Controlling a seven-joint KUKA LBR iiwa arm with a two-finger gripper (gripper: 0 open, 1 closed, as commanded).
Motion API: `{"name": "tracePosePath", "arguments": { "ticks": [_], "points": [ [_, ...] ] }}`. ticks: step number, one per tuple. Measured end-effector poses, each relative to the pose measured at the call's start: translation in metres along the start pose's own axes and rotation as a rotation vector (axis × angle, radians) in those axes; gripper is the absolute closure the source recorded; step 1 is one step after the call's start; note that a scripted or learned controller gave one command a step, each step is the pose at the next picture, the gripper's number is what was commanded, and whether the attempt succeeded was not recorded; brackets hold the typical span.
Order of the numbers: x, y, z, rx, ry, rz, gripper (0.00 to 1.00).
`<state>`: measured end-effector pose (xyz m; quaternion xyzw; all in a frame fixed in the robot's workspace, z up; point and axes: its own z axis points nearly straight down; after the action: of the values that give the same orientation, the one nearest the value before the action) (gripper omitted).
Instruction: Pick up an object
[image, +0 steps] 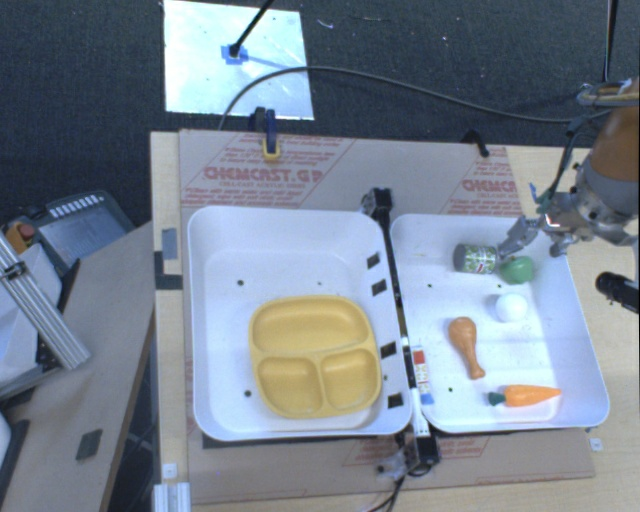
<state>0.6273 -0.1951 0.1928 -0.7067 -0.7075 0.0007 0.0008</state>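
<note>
The right bin (575, 330) holds a small can (476, 259) lying on its side with a green round fruit (518, 269) right beside it. A white ball (512, 307) lies below them. A brown chicken drumstick (466, 345) sits mid-bin, and an orange carrot (528, 396) lies near the front edge. My gripper (540, 232) hangs at the bin's far right, just above and right of the green fruit and the can. Nothing shows between its fingers.
The left bin (215, 300) holds a yellow divided plate (314, 355). A black divider with clips (392, 300) runs between the bins. Cables cross the bench behind. A grey device (70, 225) sits off to the left.
</note>
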Motion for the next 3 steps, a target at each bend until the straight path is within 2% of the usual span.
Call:
{"name": "tracePosePath", "arguments": {
  "ticks": [1, 2, 3],
  "points": [
    [0.006, 0.001, 0.043, -0.001, 0.0, -0.004, 0.0],
    [0.006, -0.008, 0.1, 0.0, 0.0, 0.0, 0.0],
    [0.005, -0.006, 0.085, -0.007, -0.002, -0.001, 1.0]
  ]
}}
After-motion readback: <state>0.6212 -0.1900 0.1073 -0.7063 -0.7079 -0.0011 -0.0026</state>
